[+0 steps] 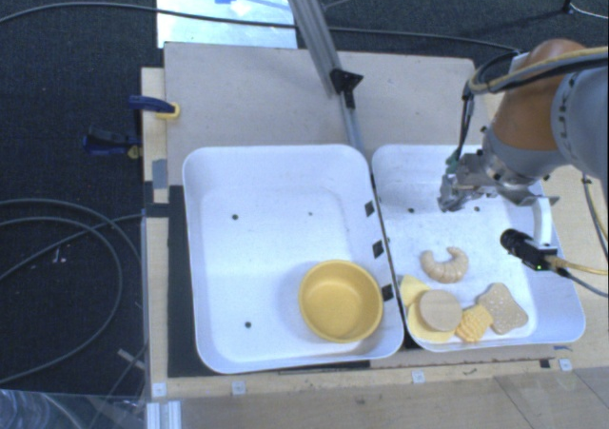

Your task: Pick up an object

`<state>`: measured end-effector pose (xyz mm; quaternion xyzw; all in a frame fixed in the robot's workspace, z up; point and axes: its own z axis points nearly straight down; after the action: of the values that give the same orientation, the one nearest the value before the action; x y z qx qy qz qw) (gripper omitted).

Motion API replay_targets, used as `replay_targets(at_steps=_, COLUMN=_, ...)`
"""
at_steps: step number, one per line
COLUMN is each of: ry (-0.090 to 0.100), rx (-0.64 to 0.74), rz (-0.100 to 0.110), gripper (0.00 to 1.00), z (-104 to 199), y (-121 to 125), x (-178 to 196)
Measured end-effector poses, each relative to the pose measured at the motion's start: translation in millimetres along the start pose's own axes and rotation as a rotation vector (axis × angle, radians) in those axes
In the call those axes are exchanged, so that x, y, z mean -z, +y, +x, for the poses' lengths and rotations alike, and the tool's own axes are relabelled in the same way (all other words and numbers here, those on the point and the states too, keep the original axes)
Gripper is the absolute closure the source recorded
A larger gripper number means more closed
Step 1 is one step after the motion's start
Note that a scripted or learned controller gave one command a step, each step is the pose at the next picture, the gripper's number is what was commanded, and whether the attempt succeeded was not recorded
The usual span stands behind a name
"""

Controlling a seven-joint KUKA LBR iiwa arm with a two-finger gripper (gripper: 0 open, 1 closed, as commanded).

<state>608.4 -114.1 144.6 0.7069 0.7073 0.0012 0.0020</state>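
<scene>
Claw (455,197) above right bin (409,165) (near croissant (445,265))

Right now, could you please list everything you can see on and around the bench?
Bins: two, white, side by side on the bench.
Bowl: one, yellow, left bin's near right corner.
Croissant: one, tan, middle of the right bin.
Round cracker: one, beige, right bin's near edge, lying on a yellow piece.
Waffle piece: one, orange-yellow, beside the cracker.
Toast piece: one, light brown, right of the waffle.
Clamp: one, blue and yellow, bench's left edge.
Gripper: one, grey, above the right bin's far part.
</scene>
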Motion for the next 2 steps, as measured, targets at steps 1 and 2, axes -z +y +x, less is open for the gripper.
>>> replay_targets(at_steps=1, ry=-0.001, rx=0.0, rz=-0.004, gripper=1.0, z=-5, y=-1, x=63)
replay_targets(at_steps=2, ry=0.0, rx=0.005, rz=-0.004, gripper=1.0, z=3, y=-4, x=122)
